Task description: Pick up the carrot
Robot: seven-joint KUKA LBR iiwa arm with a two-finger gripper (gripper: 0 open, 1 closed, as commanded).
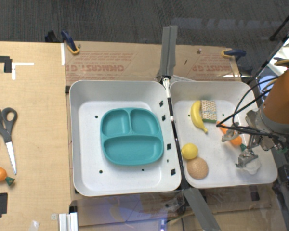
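On wooden bench [33, 129], two white bins [82, 143].

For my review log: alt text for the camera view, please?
The arm's hand hovers low in the right bin beside an orange carrot, near a banana, lemon and tan ball. The left bin holds a teal divided plate.

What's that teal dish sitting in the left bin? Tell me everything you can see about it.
The teal plate is a divided tray with rounded corners, which looks like smooth matte plastic. Raised ridges split it into three compartments: two smaller ones along the far side and one wide one along the near side. All three hold nothing. It lies flat and right way up, turned slightly askew, near the middle of the left white bin, resting on the bin's floor. Nothing else touches it.
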